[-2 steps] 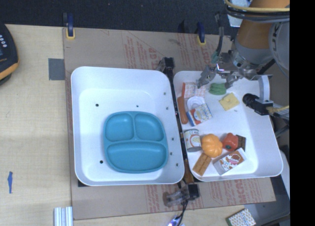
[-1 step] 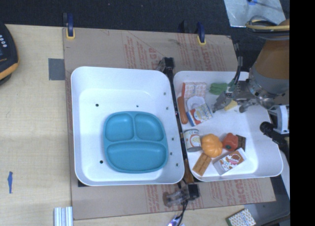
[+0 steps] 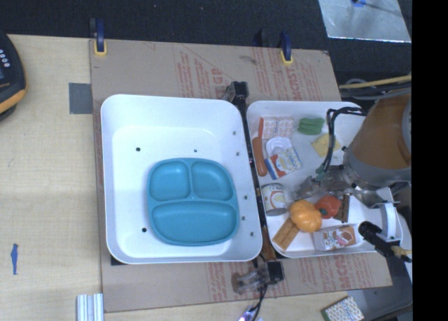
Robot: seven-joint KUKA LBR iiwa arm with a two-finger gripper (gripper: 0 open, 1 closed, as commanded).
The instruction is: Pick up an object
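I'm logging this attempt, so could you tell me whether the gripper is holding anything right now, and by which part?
It cannot be told. The gripper is low in the right bin, among the clutter beside the orange fruit, and the arm covers it.

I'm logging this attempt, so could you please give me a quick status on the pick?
Gripper low in right bin, fingers unclear. Orange fruit and red item lie close beside it. Blue tray sits in left bin.

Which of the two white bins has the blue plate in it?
The left bin, the one farther from the arm. The blue divided plate lies flat in it alone, while the right bin holds a jumble of small toys and packets.
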